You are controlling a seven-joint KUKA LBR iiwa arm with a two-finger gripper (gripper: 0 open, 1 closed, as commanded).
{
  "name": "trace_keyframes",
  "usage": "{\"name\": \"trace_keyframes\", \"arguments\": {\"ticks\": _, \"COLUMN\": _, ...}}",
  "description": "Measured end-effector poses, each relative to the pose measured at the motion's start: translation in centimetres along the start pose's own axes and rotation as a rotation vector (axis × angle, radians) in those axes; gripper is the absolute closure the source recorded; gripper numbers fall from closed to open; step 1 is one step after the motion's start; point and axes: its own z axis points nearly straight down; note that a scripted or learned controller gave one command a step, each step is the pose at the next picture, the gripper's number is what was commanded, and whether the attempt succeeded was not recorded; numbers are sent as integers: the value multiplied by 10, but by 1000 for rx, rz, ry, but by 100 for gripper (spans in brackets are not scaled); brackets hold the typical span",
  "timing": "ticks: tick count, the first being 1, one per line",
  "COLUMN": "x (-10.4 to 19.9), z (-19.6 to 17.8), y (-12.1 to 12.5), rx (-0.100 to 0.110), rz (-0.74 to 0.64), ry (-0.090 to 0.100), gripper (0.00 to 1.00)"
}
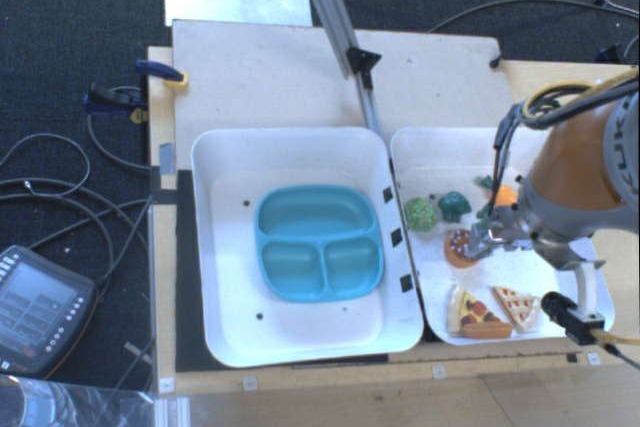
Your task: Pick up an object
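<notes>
The gripper (478,243) hangs low in the right bin (432,147) over a round red toy (459,249) near its middle; I cannot tell its jaw state.

My arm (590,165) is cut off by the right edge, so most of it is out of frame. My wrist covers the back right of the right bin (440,150); whatever lies under it is hidden. My pincer (478,243) sits over the round red toy (460,250), hiding its right side; finger state unreadable. An orange thing (506,197) peeks out by the wrist, mostly covered, can't identify. A dark green scrap (484,182) next to it is too small to tell.
</notes>
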Motion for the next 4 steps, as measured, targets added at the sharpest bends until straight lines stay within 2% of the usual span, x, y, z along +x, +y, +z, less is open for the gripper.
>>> {"name": "trace_keyframes", "arguments": {"ticks": 1, "x": 7, "z": -47, "y": 4, "rx": 0, "rz": -2, "ry": 1, "gripper": 100}}
{"name": "trace_keyframes", "arguments": {"ticks": 2, "x": 7, "z": -49, "y": 5, "rx": 5, "rz": -1, "ry": 1, "gripper": 100}}
{"name": "trace_keyframes", "arguments": {"ticks": 3, "x": 64, "z": -46, "y": 24, "rx": 6, "rz": -8, "ry": 4, "gripper": 100}}
{"name": "trace_keyframes", "arguments": {"ticks": 4, "x": 116, "z": -58, "y": 37, "rx": 5, "rz": -7, "ry": 4, "gripper": 100}}
